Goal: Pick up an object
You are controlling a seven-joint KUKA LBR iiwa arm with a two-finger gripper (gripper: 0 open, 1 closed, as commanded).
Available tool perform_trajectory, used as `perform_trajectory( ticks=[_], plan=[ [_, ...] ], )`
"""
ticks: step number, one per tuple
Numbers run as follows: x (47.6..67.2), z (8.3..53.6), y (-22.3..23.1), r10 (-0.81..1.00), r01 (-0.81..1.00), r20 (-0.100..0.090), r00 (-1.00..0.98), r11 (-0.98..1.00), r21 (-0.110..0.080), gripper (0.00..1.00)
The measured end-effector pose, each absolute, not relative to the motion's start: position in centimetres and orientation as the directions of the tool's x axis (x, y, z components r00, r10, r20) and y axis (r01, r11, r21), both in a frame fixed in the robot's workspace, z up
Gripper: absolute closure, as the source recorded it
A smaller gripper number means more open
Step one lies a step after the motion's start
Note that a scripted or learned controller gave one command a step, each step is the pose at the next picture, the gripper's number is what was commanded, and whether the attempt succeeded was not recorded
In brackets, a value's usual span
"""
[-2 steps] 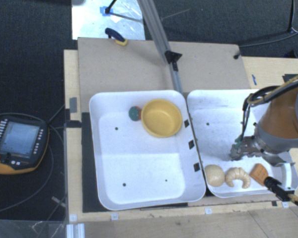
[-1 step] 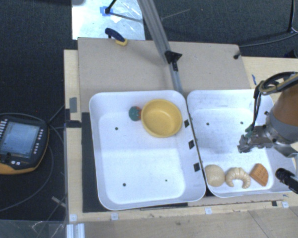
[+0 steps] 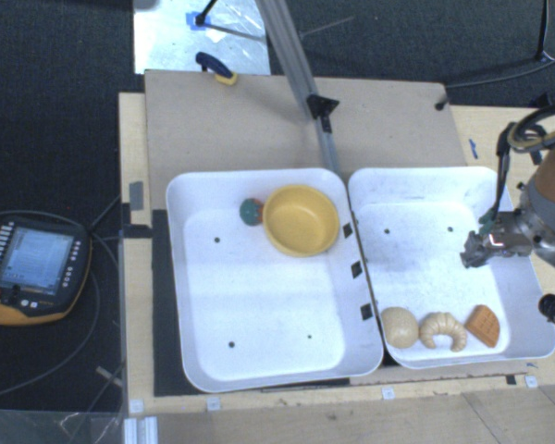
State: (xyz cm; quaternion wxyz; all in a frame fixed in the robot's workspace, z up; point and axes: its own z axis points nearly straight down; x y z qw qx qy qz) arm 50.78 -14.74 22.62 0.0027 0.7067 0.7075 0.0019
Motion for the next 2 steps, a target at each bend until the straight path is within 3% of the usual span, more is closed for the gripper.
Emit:
perform_trajectory(
  ticks=[1,2],
  plan=[
    [50.8,22.2,-14.7,1.0,1.0,0.0,-0.001,0.001,0.001,1.0],
    [51.0,23.3,-9.1,1.0,1.0,0.001,-0.005,0.005,0.002,1.0]
  ],
)
